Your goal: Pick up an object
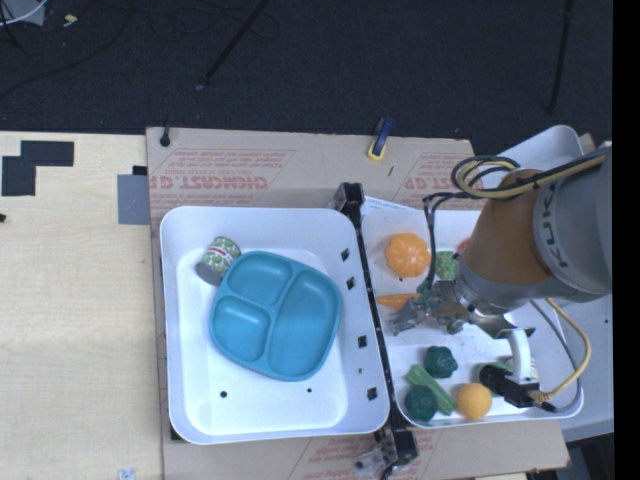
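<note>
Worktop with two white bins, toys crowding the right bin (575,403).
I hang the hand (425,313) low beside the orange (407,254); whether it's wide or narrow, I cannot tell.

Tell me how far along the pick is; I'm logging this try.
Done: the arm has reached into the right bin, with the gripper low among the toys, near the orange fruit and the small carrot. In hand: nothing visibly sits between its fingers. Left: grasp and lift one object. The blue divided plate and the small can lie untouched in the left bin.
</note>
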